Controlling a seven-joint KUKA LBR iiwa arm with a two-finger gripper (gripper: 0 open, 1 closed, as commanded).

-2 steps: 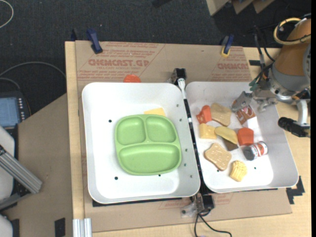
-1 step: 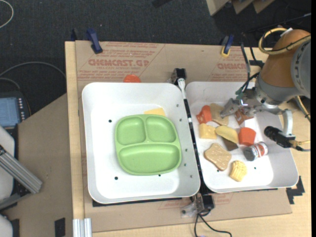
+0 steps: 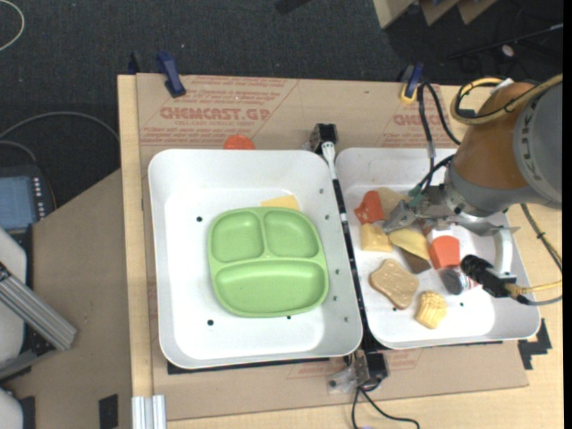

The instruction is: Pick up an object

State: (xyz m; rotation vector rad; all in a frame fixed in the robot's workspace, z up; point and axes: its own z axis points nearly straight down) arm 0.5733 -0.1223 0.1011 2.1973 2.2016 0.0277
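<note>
The right bin [image 3: 500, 324] holds several toy foods. A red-orange piece [image 3: 369, 206] lies at its left, with a pale yellow wedge [image 3: 375, 238] just below it. A yellow-brown slice [image 3: 411, 244] and an orange cylinder [image 3: 444, 250] sit in the middle. Toward the front lie a slice of toast [image 3: 394, 282] and a corn cob [image 3: 431, 309]. My gripper [image 3: 424, 210] is low over the bin's middle, right above the yellow-brown slice and beside the orange cylinder. Nothing can be seen held in it.
The left bin [image 3: 179, 239] carries a green divided plate [image 3: 265, 262], and a yellow piece [image 3: 281, 203] peeks out behind the plate. The arm's orange band [image 3: 487, 146] and cables hang over the right bin's back right. A black divider [image 3: 342, 231] runs between the bins.
</note>
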